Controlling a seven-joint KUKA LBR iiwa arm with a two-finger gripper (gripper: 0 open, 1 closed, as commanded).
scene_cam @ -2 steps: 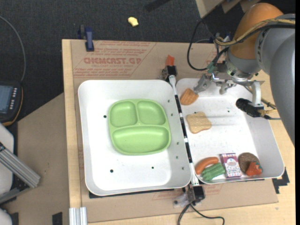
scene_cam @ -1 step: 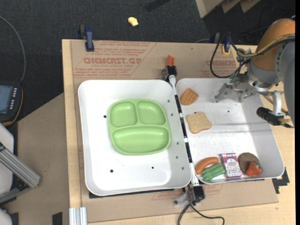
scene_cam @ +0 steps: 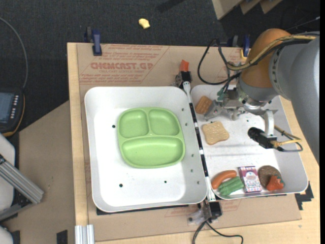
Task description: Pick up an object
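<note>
**Pick-up not yet achieved: arm over the right bin, objects at rest**

Gripper (scene_cam: 229, 107) low over the far end of the right bin (scene_cam: 289, 156), just beside a small brown piece (scene_cam: 203, 104); grip state impossible to tell, nothing visibly held. Toast slice (scene_cam: 215, 132) flat on the bin floor, near the divider. Sausage (scene_cam: 223, 177), green vegetable (scene_cam: 231, 186), small carton (scene_cam: 249, 179) and dark round item (scene_cam: 268, 174) clustered along the near wall. Green divided plate (scene_cam: 151, 137) alone in the left bin (scene_cam: 99, 116). By appearance, approach under way; grasp and lift outstanding.
</note>
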